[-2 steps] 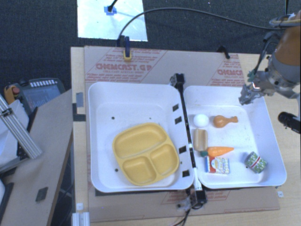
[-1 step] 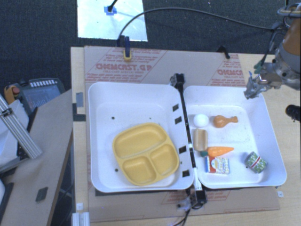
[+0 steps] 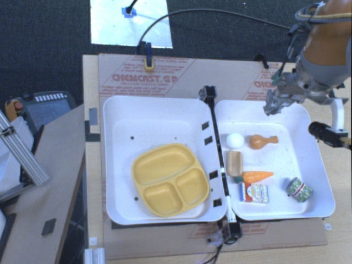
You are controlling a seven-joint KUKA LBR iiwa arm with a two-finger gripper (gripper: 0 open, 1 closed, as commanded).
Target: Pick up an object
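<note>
The pincer (image 3: 273,106) hung over the far rim of the right bin (image 3: 322,172); whether it was apart or together could not be told. Below it lay a white ball (image 3: 235,141), an orange drumstick (image 3: 262,141), a carrot (image 3: 257,176) and a green can (image 3: 298,190), well apart from it.

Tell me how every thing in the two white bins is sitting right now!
Yellow plastic three-section tray: flat in left bin, tilted askew.
White round egg: resting, right bin.
Orange-brown toy drumstick: lying sideways.
Tan bread-like block: lying flat.
Orange toy carrot: lying flat.
Small printed carton: lying flat.
Green patterned can: on its side.
End effector: above the right bin's far edge.
</note>
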